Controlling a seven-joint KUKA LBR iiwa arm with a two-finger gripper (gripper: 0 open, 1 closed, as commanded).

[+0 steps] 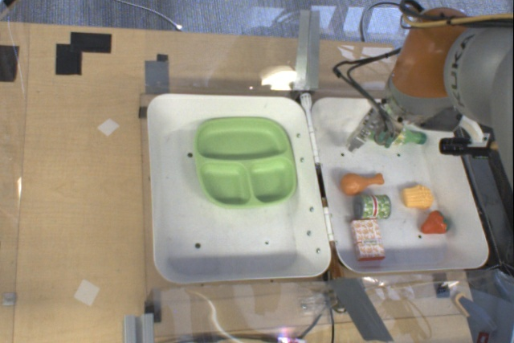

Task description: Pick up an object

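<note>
The two-finger metal gripper point(359, 137) is seen low over the upper part of the right-hand shallow white bin point(474, 249), its fingers pointing down and to the left; whether they are spread or closed cannot be told (they merge into a single blurred grey shape). Nothing is visibly held between them. Just beside the gripper, on its right and partly covered by the wrist, a small green object point(408, 137) is seen lying on the bin floor; its form cannot be made out. Behind the wrist, the grey arm with its orange band point(426, 52) is seen reaching in from the right, with black cables looped above it. Lower in the same bin, well apart from the gripper, an orange toy drumstick point(361, 184) is laid on its side, and just below it a green and white can point(373, 207) is found. Beneath the can, a pink patterned box point(368, 239) is placed near the bin's lower rim. To the right of the can, a yellow corn-like piece point(418, 196) and a red strawberry-like piece point(434, 224) are set close together. In the left-hand shallow white bin point(173, 253), a light green plastic tray with three compartments point(244, 161) is seen resting flat near the middle.
</note>
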